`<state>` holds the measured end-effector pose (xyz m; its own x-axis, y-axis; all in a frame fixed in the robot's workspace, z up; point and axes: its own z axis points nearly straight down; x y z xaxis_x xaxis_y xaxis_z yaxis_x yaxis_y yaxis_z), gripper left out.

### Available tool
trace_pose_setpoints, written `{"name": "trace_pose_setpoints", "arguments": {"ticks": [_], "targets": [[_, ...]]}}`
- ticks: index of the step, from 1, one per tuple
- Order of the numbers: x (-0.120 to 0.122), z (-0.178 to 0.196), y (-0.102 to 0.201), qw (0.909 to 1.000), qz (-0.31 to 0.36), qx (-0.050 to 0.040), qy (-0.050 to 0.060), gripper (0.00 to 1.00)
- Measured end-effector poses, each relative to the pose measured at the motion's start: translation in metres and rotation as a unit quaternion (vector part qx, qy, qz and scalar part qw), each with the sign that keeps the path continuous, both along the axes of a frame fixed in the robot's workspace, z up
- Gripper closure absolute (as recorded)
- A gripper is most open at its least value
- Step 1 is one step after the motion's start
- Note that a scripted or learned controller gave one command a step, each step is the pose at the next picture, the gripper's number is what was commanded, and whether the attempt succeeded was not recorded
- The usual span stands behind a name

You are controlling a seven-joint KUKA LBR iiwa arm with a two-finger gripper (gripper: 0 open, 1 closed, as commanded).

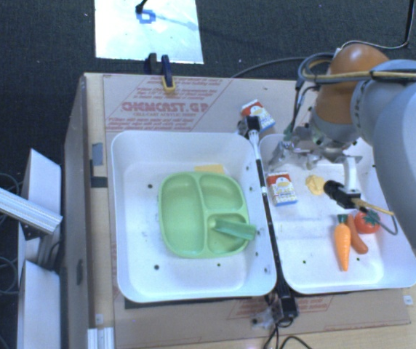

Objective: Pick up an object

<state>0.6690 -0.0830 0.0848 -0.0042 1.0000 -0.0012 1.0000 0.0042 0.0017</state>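
the arm [382,97] hangs over the far end of the right bin [404,267], its gripper [306,150] state i cannot tell, nothing visibly held, so the carrot [343,246], carton [282,190] and tomato [366,222] nearer remain unpicked

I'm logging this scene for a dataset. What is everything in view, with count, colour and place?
bins: two, white, side by side on the bench
plate: one, green, divided, in the left bin
scoop: one, green, on the plate
carton: one, red and white, right bin, near the divider
second carton: one, red and white, on the bench behind the bins
carrot: one, orange, right bin
tomato: one, red, beside the carrot
yellow item: one, right bin
clamp: one, blue and yellow, bench's far edge
arm: one, grey and orange, over the right bin
gripper: one, above the right bin's far end
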Motion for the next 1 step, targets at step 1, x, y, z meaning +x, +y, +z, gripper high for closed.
{"name": "trace_pose_setpoints", "arguments": {"ticks": [1], "targets": [[0.001, 0.0113, -0.0004, 1.0, 0.001, -0.0002, -0.001, 1.0]]}}
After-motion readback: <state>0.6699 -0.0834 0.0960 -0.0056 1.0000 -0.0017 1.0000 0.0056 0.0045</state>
